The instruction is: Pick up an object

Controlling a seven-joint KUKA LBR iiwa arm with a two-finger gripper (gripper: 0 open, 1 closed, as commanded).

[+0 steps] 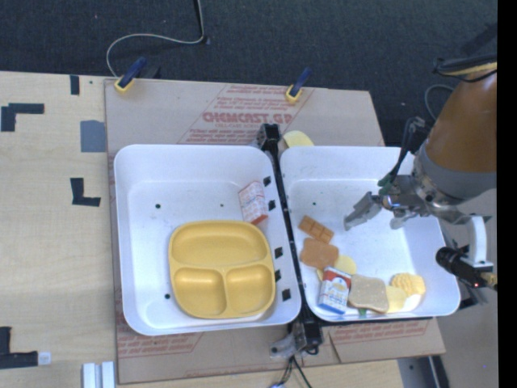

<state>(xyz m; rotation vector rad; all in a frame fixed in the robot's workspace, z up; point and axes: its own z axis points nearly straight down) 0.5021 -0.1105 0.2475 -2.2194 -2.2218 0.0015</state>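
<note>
My claw [378, 213] hangs over the right bin [365, 162], mid-floor, right of the waffle [316, 229]. Fingers spread, nothing between them. One finger [360, 211] points left, the other sits near the right wall.

Step, as I judge it: pre-grasp, no pick made yet. No target is fixed by the task, so any item counts.

Candidates in the right bin, all left or near of my claw:
- waffle, by the divider [279, 208]
- cookie [318, 255], just near of the waffle
- carton [333, 291], against the near wall
- toast [368, 294], touching the carton's right side
- yellow ridged piece [406, 284], near right corner

Left bin [137, 217]: yellow tray [221, 267] with three compartments, and a small packet [253, 202] leaning at the divider.

Next move, my read: shift left and near, turn the wrist to line the fingers across one piece, descend, close. Waffle looks simplest: bare floor around it except the cookie on its near side. Flat pieces lie low, so fingers must reach the bin floor or they skim over.

Room: the far half of the right bin is bare, good for approach. Near wall is crowded; carton, toast and the ridged piece pack together, so a finger barely fits between them. Divider is tight beside the waffle's left side. Right wall is close to my wrist. Worktop [48, 241] beyond the bins isn't needed.
</note>
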